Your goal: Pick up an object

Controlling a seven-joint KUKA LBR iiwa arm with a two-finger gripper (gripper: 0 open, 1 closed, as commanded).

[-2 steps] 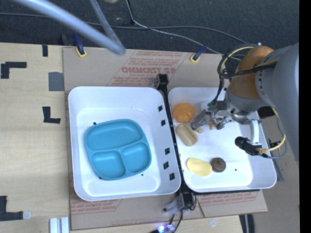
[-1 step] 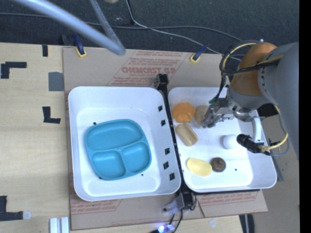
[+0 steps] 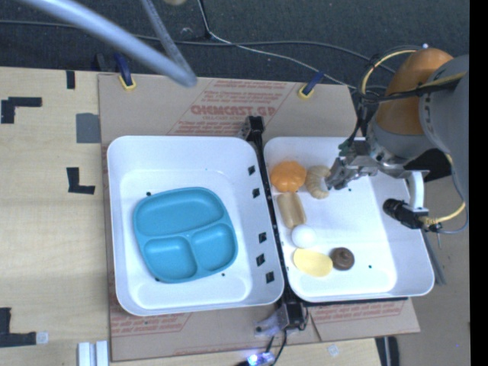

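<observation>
**Gripper parked right next to the tan lump**

Gripper (image 3: 341,172) is seen low over the upper part of the right bin (image 3: 381,280), reached in from the right. Whether anything is clamped can't really be told from this angle, so no grasp is claimed.

A small tan rounded object (image 3: 318,183) is sat just to the gripper's left, touching or nearly so. An orange round item (image 3: 288,175) is found just beyond that, further left. A tan cylinder (image 3: 290,208) is laid below them, its long axis running roughly up-down in the view. A white ball (image 3: 303,236), a yellow piece (image 3: 313,262) and a dark brown piece (image 3: 342,258) are grouped near the bottom, well apart from the gripper.

The blue divided tray (image 3: 185,232) is kept in the left bin (image 3: 122,204).

Nearest target is judged to be the tan lump, so only a short shift leftward would probably be needed.
</observation>
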